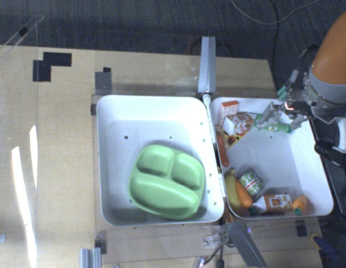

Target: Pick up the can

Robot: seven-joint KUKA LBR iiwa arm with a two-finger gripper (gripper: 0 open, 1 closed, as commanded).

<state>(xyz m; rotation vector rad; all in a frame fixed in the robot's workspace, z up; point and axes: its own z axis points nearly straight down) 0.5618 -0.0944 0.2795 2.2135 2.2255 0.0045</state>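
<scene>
we are looking down on two white bins sitting side by side on the wooden bench. the left bin (106,149) is holding a green divided tray (167,180), lying upside down or tilted toward the bin's lower right part; which, we cannot tell.

the right bin (296,155) is holding the small things. the can (250,181), green-labelled with a pale top, is lying in the lower left part of this bin, just beside a carrot (243,193) and a banana (232,192) that is resting along the bin's left wall. near the bottom wall a small bottle (278,202) with an orange cap is lying on its side. in the upper left corner a carton (229,111) is standing next to a snack packet (239,126).

our arm (332,60) is reaching in from the right, its orange band sitting high at the frame edge. the gripper (272,118) is hanging over the upper part of the right bin, well apart from the can. something pale green is showing at its tip, but we cannot tell whether the gripper is open, closed, or gripping anything.
</scene>
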